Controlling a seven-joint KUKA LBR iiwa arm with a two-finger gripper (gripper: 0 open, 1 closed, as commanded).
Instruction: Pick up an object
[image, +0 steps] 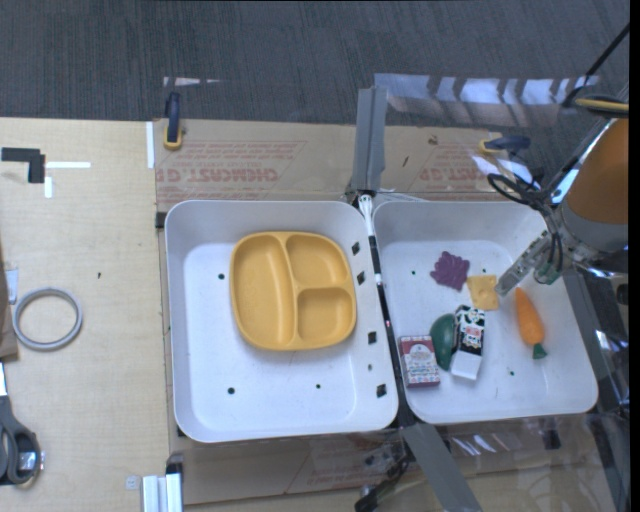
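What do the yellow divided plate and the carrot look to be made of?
The yellow divided plate looks like molded plastic: uniform colour, smooth matte surface, rounded compartment ridges. The carrot seems a plastic toy, evenly orange with a small green tip, though foam or rubber can't be ruled out.

A divided plate is set in the left bin. In the right bin, a carton is flanked by a box on its left and a carrot on its right; grapes are placed behind them.
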